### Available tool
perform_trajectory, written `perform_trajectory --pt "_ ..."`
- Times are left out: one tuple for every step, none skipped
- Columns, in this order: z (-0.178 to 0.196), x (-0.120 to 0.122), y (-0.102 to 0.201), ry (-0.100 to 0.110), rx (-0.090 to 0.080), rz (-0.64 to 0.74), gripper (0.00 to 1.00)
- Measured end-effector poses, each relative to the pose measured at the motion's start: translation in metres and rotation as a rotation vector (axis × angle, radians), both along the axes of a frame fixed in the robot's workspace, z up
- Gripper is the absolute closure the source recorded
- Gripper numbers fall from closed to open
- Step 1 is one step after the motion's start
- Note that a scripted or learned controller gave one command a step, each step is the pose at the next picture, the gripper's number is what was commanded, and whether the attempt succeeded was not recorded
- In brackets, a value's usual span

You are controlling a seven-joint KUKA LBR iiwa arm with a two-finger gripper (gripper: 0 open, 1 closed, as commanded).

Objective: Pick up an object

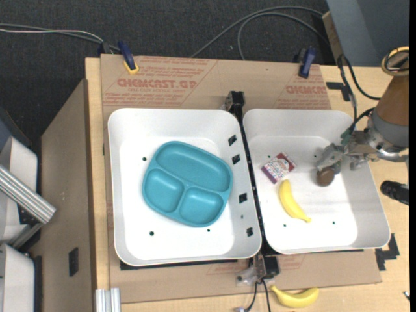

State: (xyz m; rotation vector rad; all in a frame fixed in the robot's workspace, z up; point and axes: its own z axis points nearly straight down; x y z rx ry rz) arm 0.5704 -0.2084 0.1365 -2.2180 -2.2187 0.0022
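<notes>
Nothing lifted yet, I judge: my gripper sits low over a small brown lump, right of the yellow plastic banana, grip unclear.

From my feed, dark carpet floor lies beyond the cardboard-topped bench, with grey cables snaking across it. Left of the bench there's an aluminium rail.

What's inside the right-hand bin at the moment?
The right bin holds a yellow banana, a small purple-and-white packet and a brown object directly beneath the gripper. The gripper covers part of that brown object, so its full shape is hidden.
</notes>
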Motion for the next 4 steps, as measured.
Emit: perform_trajectory --pt "0.014 0.001 0.000 -0.006 -0.001 0.000 1.00" --pt "0.069 0.012 -0.004 -0.010 -0.004 0.001 1.00" --pt "0.078 0.013 -0.004 -0.006 -0.003 0.001 1.00" --pt "0.071 0.005 0.045 -0.001 0.001 0.004 1.00"
